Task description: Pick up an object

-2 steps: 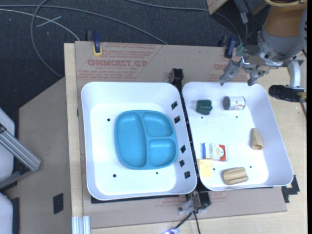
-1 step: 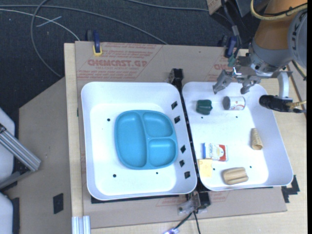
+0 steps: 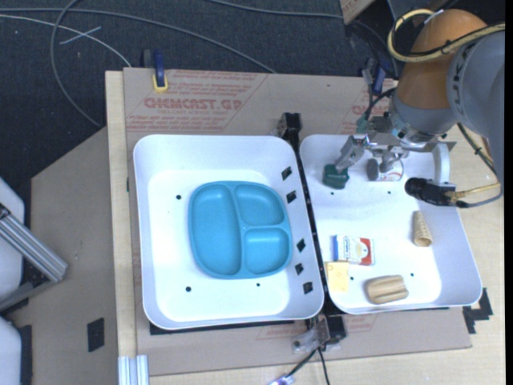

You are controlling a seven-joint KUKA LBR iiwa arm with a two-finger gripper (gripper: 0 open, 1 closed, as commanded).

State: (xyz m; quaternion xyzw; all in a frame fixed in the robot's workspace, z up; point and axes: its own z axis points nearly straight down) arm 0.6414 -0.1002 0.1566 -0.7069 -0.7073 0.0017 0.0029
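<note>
Grey and orange, the arm hangs over the far end of the right bin, its hand open, one finger's dark green pad touching nothing. Candidates lie nearer: a red-and-white packet, a tan block, a small cone. Closing here would probably catch nothing; descending risks scraping the floor.

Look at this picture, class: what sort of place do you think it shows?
Most likely a robotics lab or test bench, not a home. A robot arm reaches over two white bins, loose cables trail across the dark floor, and the bins sit on a plain board with a clamp.
</note>
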